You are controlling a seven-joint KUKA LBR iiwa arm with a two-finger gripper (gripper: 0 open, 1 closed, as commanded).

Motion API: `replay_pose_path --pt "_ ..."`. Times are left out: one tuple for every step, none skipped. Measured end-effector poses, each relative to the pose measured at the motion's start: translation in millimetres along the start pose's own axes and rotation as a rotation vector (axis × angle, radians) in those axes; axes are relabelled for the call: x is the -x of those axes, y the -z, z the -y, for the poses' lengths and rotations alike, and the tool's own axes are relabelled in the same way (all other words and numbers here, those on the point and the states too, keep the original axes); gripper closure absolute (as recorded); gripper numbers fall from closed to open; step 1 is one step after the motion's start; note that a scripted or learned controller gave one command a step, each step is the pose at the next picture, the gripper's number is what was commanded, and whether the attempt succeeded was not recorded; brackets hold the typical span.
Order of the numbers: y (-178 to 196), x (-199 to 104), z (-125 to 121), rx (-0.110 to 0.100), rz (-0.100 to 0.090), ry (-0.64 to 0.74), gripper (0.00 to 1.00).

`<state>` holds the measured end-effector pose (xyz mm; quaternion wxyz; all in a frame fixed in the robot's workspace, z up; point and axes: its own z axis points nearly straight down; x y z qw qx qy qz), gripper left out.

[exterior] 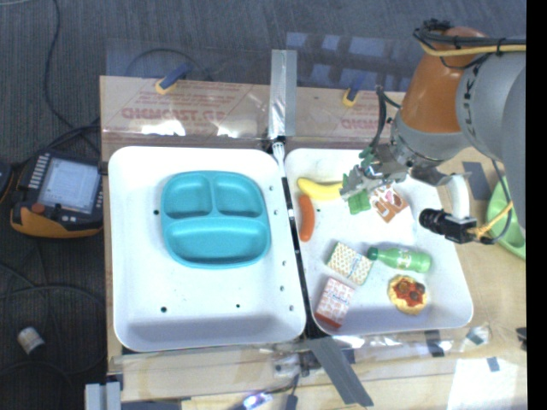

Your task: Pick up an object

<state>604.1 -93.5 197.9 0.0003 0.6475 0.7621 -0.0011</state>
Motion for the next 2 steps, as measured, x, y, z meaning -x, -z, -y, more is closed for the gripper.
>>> replay_pose_path --pt "15.9 -5.0 16.0 0.0 0.001 0.172 1.0" --pt "-5.8 37.9 -52.2 0.0 0.003 0.313 1.0"
